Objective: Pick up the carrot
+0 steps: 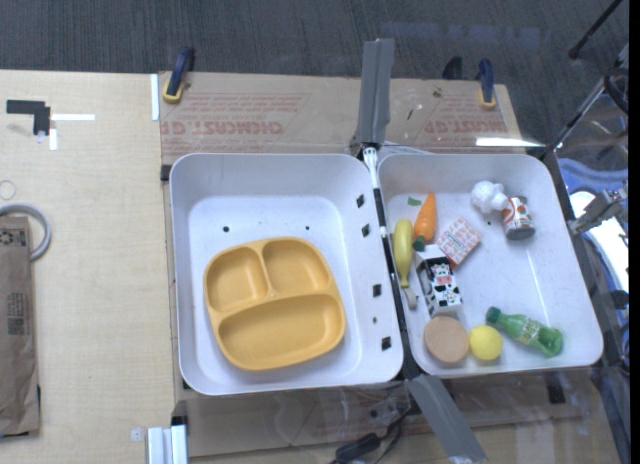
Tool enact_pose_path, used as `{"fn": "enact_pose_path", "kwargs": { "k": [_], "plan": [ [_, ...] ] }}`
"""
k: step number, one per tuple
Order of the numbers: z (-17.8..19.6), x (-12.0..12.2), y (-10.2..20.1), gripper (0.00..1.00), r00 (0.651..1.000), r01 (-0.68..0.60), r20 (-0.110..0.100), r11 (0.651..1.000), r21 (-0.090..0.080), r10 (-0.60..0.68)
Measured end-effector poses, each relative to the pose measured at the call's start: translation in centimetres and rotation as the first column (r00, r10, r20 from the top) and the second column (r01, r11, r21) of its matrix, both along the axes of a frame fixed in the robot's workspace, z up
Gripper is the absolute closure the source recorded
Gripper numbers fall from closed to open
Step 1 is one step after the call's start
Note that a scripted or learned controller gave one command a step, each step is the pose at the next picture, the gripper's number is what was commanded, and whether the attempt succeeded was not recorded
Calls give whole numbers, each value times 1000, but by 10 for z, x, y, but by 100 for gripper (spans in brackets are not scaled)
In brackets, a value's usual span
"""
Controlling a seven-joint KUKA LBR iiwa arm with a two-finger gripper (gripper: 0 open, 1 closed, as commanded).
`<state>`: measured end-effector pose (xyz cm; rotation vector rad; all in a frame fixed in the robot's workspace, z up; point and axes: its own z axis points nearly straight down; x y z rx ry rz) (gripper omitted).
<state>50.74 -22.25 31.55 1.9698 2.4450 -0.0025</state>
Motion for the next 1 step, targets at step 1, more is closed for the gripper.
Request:
{"fn": "enact_pose_path", "kwargs": {
  "k": [1],
  "plan": [
    [-72,-29,1,0,923,-385,-1,923,2,385]
  ]
}}
